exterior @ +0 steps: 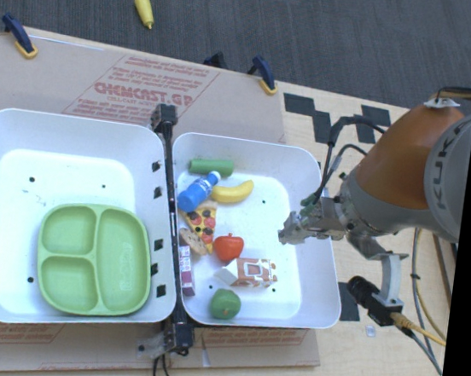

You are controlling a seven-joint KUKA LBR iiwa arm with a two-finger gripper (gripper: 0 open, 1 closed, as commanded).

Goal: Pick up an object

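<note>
Poised over the right bin's (314, 298) right side: the pincer (296, 231), finger state impossible to tell, nothing visibly held. Clustered toward the bin's left: banana (231, 193), blue bottle (195, 192), tomato (228, 247), green apple (224, 303). In the left bin (17, 146): green divided plate (94, 261).

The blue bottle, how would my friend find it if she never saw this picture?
Look in the right white bin, along its left wall near the top. The blue bottle lies tilted between a green vegetable and a yellow banana. It's the only blue thing, with a white cap.
</note>
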